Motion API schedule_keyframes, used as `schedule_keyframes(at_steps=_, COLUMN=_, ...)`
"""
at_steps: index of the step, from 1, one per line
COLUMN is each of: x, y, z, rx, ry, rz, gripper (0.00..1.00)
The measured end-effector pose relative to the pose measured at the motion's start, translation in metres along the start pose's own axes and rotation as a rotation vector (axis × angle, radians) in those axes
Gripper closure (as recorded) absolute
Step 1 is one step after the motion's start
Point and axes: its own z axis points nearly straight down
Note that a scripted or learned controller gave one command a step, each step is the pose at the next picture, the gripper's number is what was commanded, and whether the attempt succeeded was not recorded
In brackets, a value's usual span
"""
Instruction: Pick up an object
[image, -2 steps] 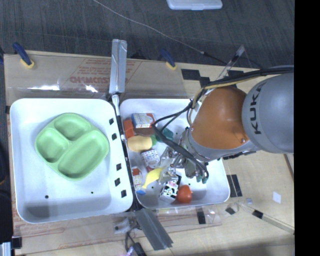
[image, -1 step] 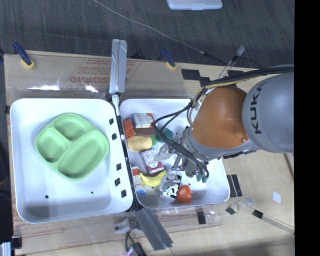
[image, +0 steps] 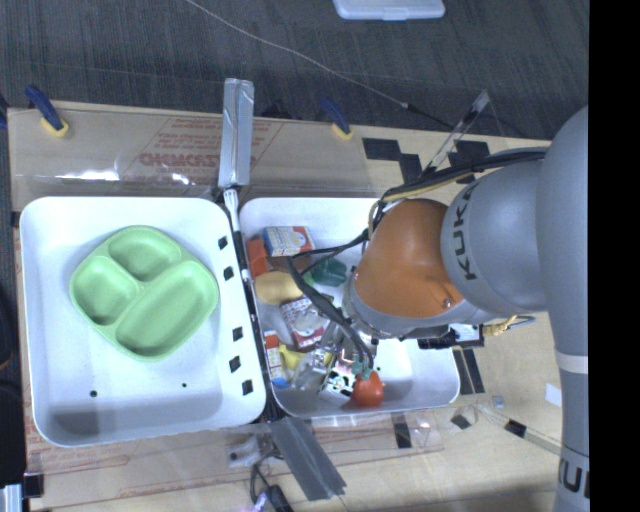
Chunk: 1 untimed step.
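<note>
At nine o'clock, left bin (image: 40, 330): a green divided plate (image: 145, 290) lies alone, bare white floor all round it. Past the centre divider, the right bin (image: 440, 385) is crowded. A small printed box (image: 287, 240) at twelve o'clock of the pile, a yellow piece (image: 277, 288) below it, a crinkled packet (image: 303, 320) at centre, a red tomato-like ball (image: 367, 391) at six o'clock by the near wall. Arm (image: 500, 240), grey with orange band, covers the bin's three o'clock half. Gripper (image: 335, 365) sits low in the clutter just above the red ball; cannot tell whether its pincer is wide or narrow, and nothing is visibly held.

Risks, as judged: items touch one another, so a close may catch two or pinch an edge and slip; the ball may roll off. Near wall and divider crowd the pile; open room lies upward only.
</note>
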Motion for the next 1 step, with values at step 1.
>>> schedule_keyframes(at_steps=1, x=-0.0775, y=0.0242, z=0.0022, rx=0.000, ry=-0.001, rz=0.324, gripper=0.00)
